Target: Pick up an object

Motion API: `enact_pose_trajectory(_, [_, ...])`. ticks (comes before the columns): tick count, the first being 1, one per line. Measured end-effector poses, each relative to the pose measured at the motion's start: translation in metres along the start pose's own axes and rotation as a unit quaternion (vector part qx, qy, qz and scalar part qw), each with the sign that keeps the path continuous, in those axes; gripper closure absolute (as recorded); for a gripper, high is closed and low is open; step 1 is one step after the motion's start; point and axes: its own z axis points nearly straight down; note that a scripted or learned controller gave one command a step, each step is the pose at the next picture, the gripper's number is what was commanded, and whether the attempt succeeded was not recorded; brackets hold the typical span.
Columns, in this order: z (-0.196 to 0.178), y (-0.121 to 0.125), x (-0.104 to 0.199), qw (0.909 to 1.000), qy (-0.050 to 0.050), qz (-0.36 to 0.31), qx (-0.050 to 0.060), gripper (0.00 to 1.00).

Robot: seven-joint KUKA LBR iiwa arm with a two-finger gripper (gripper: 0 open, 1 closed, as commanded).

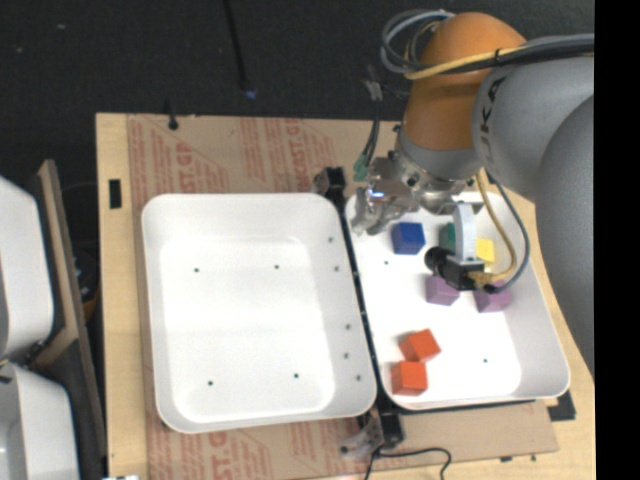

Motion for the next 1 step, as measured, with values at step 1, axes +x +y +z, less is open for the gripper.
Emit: enact_pose_trajectory(1, [0.0011, 0.0096, 0.0562, 1.0, 0.0, 0.0, 0.0, 1.0])
